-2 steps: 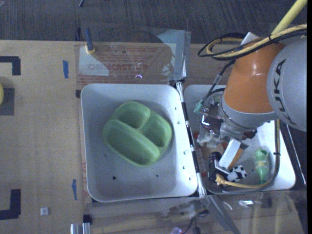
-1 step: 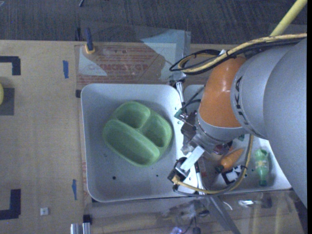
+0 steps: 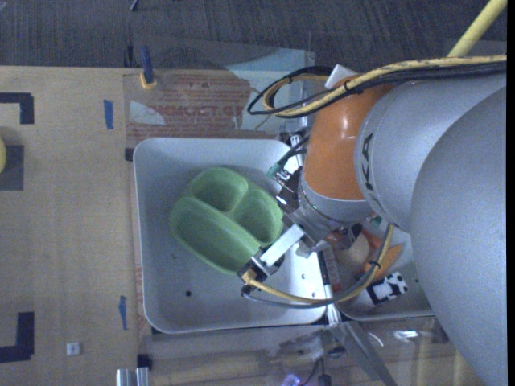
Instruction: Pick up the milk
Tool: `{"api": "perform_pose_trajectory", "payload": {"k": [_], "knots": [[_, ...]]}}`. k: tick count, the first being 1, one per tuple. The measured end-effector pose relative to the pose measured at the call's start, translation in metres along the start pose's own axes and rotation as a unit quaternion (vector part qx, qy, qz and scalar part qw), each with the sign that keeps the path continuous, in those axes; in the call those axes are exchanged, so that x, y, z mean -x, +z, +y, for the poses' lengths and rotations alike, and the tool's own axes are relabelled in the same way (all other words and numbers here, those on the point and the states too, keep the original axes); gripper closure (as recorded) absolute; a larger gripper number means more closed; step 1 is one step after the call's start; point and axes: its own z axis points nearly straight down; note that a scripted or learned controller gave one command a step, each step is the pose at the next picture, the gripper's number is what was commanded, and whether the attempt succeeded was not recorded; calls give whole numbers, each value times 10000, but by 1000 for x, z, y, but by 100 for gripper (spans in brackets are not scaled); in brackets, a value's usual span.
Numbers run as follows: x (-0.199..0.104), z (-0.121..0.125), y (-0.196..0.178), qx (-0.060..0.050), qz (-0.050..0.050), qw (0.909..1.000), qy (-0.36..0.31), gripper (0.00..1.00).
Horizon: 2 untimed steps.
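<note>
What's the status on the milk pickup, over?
Gripper low over left bin, at green divided plate; grip state unreadable. Black-and-white spotted item, possibly the milk, in right bin. Arm covers most of it.

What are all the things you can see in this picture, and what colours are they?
Shallow white plastic bin: one, white, left of the arm.
Green divided plastic plate: one, green, three compartments, lying in that white bin.
Black-and-white cow-patterned carton: one, in the second bin at right, partly hidden by the arm; probably the milk.
Orange and pale items: beside the carton, too hidden to name.
Blue tape strips: several, blue, on the wooden bench.
Wooden bench: one, tan, under the bins.
Robot arm: one, grey with an orange band, reaching over the bins.
</note>
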Motion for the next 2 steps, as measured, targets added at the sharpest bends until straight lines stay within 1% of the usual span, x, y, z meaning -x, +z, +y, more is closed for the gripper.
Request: {"api": "perform_pose_trajectory", "payload": {"k": [1, 2], "knots": [[43, 40, -82, -1, 2, 9999, 164, 100], [8, 7, -33, -14, -10, 9891, 1473, 100]]}}
